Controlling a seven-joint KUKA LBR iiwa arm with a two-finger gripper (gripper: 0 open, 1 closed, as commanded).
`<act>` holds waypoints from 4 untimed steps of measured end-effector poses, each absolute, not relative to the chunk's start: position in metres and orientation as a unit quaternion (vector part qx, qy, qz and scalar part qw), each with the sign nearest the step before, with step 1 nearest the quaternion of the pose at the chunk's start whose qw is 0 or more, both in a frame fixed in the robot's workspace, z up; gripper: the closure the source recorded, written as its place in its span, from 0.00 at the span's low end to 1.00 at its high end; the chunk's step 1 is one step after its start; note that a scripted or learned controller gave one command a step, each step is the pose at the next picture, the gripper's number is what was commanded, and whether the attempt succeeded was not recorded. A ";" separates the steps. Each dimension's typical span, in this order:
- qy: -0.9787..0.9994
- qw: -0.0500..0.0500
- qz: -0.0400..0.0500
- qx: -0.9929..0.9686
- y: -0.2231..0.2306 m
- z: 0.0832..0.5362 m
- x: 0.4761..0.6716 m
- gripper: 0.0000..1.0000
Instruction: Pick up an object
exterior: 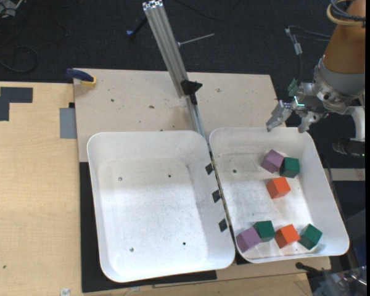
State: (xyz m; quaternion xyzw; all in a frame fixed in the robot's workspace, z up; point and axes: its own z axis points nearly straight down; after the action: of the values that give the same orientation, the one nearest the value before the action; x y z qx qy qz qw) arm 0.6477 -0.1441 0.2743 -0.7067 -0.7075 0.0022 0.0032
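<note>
The right white bin holds several small blocks. A purple block touches a green block near its far side, with an orange block just below them. Along the near edge lie a purple block, a green block, an orange block and another green block. My gripper hangs open over the bin's far rim, above and behind the upper purple and green blocks. Nothing sits between its fingers.
The left white bin lies beside the right one, with black clips along the shared wall. A slanted aluminium post rises behind the bins. A blue and yellow clamp rests at the bench's far left corner.
</note>
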 end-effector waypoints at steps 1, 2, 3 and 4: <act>-0.708 0.001 0.001 -0.706 -0.144 0.277 0.648 0.00; -0.707 0.003 0.003 -0.707 -0.150 0.221 0.655 0.00; -0.708 0.004 0.002 -0.707 -0.140 0.167 0.651 0.00; -0.707 0.000 0.001 -0.707 -0.141 0.127 0.653 0.00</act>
State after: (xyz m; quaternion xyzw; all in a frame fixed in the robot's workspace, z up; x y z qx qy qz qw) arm 0.6526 -0.1409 0.1267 -0.7067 -0.7075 0.0008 -0.0001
